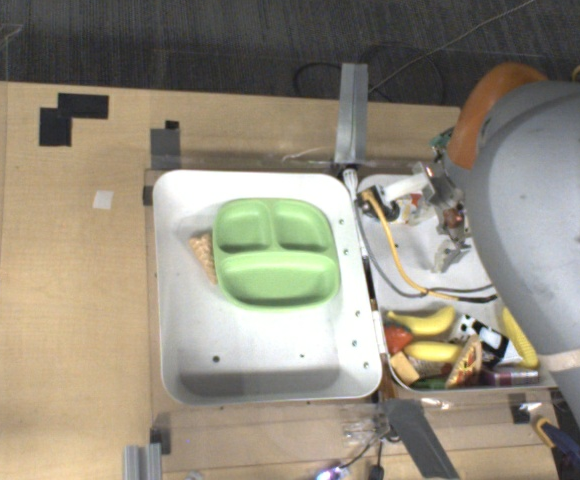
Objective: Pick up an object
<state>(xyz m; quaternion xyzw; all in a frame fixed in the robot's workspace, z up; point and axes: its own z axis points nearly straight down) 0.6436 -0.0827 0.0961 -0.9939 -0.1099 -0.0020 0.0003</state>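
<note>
Gripper [448, 230] sits over the upper part of the right bin [402, 373], at right of frame; cannot tell its state. Yellow cable [395, 258] loops just left of it. Below: bananas [422, 322], red item [398, 339], other toys crowded at lower right. Left bin [180, 298] holds green divided plate [273, 251], centre frame.

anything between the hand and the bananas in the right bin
Nothing visible blocks it. The hand hangs over the right bin, the bananas lie nearer the camera among other toy food, and a yellow cable curves between them.
</note>
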